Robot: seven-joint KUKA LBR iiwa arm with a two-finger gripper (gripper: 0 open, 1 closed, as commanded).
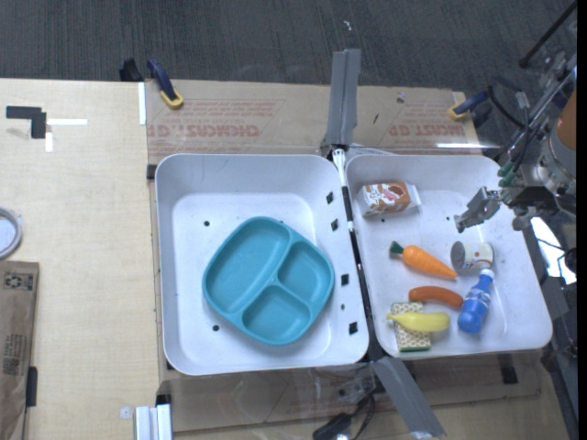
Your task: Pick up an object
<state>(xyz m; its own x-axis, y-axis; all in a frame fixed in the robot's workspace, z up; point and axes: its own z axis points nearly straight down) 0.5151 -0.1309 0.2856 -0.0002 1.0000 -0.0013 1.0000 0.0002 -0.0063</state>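
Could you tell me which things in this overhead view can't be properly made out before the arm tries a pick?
- Gripper: small and dark over the right bin; finger state unreadable.
- Arm: mostly cut off by the right edge.
- Sponge: largely covered by the banana.
- Packet: print too small to read.
- Small can: label too blurred to identify.
- Roll of tape: cut off by the left edge.

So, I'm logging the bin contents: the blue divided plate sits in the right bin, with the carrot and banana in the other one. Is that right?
Not quite. The camera view shows the blue divided plate in the left bin, not the right. The carrot and banana do lie in the other one, the right bin.
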